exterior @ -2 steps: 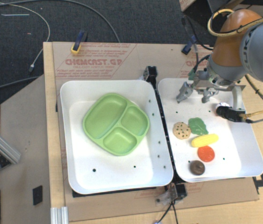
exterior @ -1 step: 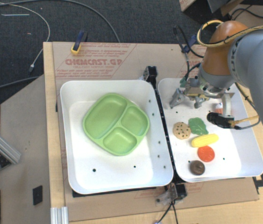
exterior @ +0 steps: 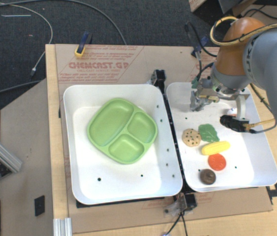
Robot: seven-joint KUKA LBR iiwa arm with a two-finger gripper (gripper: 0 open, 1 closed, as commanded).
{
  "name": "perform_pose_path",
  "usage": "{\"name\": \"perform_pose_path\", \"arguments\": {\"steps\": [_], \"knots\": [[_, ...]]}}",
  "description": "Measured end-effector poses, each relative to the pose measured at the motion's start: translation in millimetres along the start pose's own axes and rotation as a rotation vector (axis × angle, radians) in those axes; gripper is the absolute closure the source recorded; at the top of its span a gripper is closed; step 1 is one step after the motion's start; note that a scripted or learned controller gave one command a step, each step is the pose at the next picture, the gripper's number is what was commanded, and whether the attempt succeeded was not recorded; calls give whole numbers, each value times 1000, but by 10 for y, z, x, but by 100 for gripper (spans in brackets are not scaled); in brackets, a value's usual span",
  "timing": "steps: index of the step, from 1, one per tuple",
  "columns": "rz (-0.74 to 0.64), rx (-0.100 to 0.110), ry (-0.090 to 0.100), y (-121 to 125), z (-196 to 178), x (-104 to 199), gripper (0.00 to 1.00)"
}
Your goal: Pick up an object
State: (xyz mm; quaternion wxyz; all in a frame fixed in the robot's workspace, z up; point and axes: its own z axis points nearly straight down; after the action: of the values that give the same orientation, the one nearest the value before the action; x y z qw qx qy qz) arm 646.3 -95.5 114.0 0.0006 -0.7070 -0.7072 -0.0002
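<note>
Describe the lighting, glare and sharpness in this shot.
Camera view: even, soft overhead light; faint shadow under the green divided plate; the white bins look bright, nearly washed out; the toy foods stay sharp; the arm's grey link at the right edge looks soft.

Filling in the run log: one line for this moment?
arm: over right bin | pincer: near far-left corner | cookie, corn, tomato: lying untouched

Two bins side by side on the counter (exterior: 54, 132). Left bin (exterior: 79, 178): divided tray (exterior: 122, 130) near its middle. Right bin (exterior: 261, 166): cookie (exterior: 191, 137) at left, leaf piece (exterior: 208, 132) just right of it, corn piece (exterior: 215, 147) nearer, tomato piece (exterior: 217, 162) nearer still, round piece (exterior: 207, 176) nearest. Pincer (exterior: 197, 103) over the right bin's far-left part, apart from the items.
</note>
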Motion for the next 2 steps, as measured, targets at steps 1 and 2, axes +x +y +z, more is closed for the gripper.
{"name": "perform_pose_path", "arguments": {"steps": [1,2], "knots": [[-1,-7,-2,-12,-444,4,100],[-1,-10,-2,-15,-1092,47,100]]}}
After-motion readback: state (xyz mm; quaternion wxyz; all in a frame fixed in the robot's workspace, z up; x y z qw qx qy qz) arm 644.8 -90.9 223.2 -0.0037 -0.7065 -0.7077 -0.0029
